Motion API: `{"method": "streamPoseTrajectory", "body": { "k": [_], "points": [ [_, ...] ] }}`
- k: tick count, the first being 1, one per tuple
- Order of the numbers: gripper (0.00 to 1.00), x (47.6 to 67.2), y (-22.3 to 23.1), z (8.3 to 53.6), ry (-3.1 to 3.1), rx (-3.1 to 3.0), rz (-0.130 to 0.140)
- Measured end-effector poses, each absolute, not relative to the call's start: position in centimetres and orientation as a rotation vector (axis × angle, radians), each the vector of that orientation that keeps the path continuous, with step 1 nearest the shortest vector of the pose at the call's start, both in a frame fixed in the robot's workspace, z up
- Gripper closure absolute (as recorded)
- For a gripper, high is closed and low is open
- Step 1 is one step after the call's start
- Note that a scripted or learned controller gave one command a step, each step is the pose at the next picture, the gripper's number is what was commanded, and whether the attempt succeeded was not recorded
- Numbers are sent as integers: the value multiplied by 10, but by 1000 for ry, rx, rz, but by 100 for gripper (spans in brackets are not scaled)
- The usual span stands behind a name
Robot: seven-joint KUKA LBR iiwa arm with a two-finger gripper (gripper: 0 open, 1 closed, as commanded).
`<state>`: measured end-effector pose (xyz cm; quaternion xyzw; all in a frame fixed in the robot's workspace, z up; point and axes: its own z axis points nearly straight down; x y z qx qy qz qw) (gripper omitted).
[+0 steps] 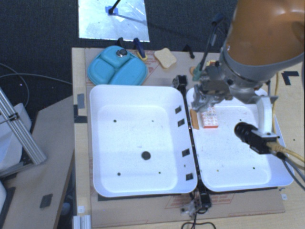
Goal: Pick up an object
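My gripper (206,100) hangs over the far left corner of the right bin (238,175), under the big orange and grey arm. Just below its tip lies a small pink and white box (209,119) on the bin floor, with a thin orange strip (194,119) beside it by the left wall. The arm's body hides the fingers. A small dark round object (146,155) rests on the floor of the left bin (109,128).
A blue sectioned lid or dish (117,67) and a tan sponge (165,57) lie on the bench behind the bins. A black cylindrical part with a cable (252,136) juts over the right bin. A metal frame (19,128) stands at far left.
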<state>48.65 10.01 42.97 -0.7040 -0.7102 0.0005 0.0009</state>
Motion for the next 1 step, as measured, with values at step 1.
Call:
{"method": "streamPoseTrajectory", "body": {
  "k": [1],
  "points": [
    [100, 487, 107, 435, -2229, -2216, -5]
  ]
}}
